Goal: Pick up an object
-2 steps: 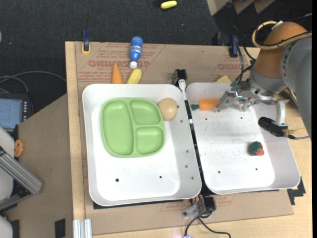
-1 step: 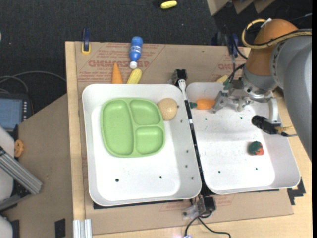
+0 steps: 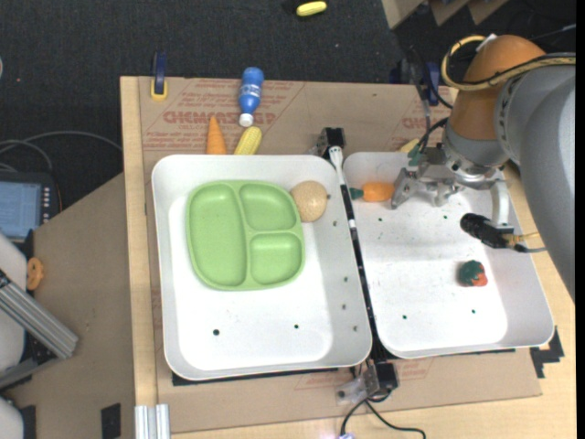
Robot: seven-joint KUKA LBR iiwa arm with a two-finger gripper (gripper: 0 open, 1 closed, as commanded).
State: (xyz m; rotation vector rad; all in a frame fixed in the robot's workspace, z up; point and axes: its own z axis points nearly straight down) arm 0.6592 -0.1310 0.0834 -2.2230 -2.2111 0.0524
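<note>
From the camera above the bench, my gripper [image 3: 422, 190] hangs low over the far left corner of the right bin [image 3: 439, 337], reaching in from the right. Its dark fingers stand apart in a fairly wide stance, with nothing between them.

The nearest thing to pick is the small orange carrot toy [image 3: 376, 191], lying in that same far left corner, just to the left of my fingers and close to the bin's wall. Its long axis runs left to right; a greenish tip seems to point left, toward the divider between the bins, though it is too small to be sure.

To do this step well, I judge I should shift left until the carrot sits centred between the fingers, then turn the wrist so they close across its short width, near to far, not along its length. The wall is close, so I should descend straight and avoid catching the rim.

Further right and nearer lies a small red and green toy [image 3: 472, 274], well apart. The left bin [image 3: 247, 337] holds a green divided plate [image 3: 245, 234] and a beige ball [image 3: 310, 199].
</note>
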